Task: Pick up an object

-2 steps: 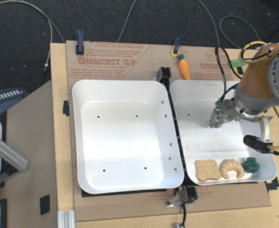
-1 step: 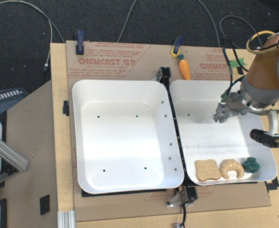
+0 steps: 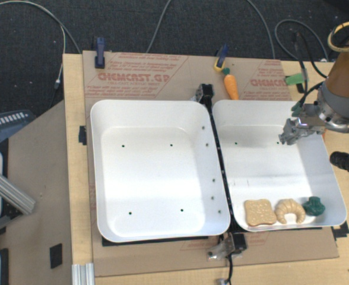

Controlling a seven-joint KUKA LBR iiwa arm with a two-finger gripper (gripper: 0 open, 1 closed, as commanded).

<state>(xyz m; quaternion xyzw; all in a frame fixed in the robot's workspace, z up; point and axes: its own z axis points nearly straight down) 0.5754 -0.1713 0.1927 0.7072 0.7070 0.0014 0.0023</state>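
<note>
In the right bin [image 3: 263,159], three small items lie along the near edge: a tan cracker [image 3: 259,212], a pale croissant [image 3: 290,210] and a green broccoli piece [image 3: 314,206]. An orange carrot [image 3: 230,85] rests on the board behind the bins. My gripper [image 3: 288,133] hangs over the right bin's far right corner, well away from the three items. Nothing shows between its fingers.
The left bin [image 3: 156,168] sits beside the right one, with a black clip [image 3: 205,92] at their far junction. Blue clamps [image 3: 99,51] hold the cardboard board at the back. Cables run across the dark floor behind.
</note>
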